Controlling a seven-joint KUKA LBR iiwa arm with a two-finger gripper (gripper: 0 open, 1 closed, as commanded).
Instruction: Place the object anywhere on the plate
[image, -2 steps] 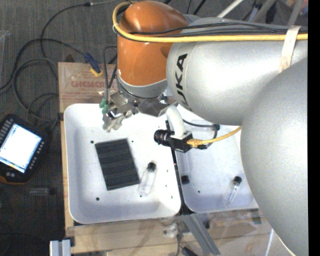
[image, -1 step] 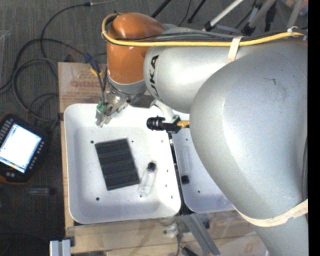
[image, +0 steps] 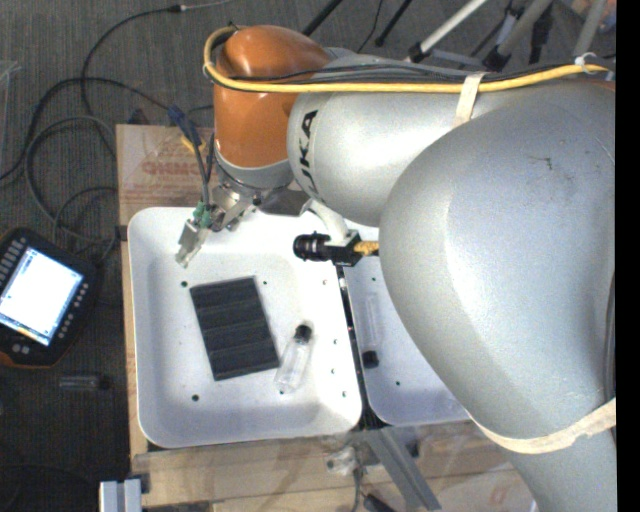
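Camera view: tool (image: 187, 243) over the left bin (image: 150, 400).
We cannot tell its state; dark plate (image: 234, 327) and clear bottle (image: 294, 362) lie apart.

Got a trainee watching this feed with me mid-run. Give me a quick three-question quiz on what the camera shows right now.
1. True or false: the clear vial lies on the dark ribbed plate.
2. Which bin holds the plate? A) the left bin B) the right bin
3. Fill in: the gripper hangs over the left bin's ___ corner, as seen by the camera.

Key
1. False. The vial lies on the bin floor just right of the plate.
2. A.
3. Upper-left, apart from both plate and vial.
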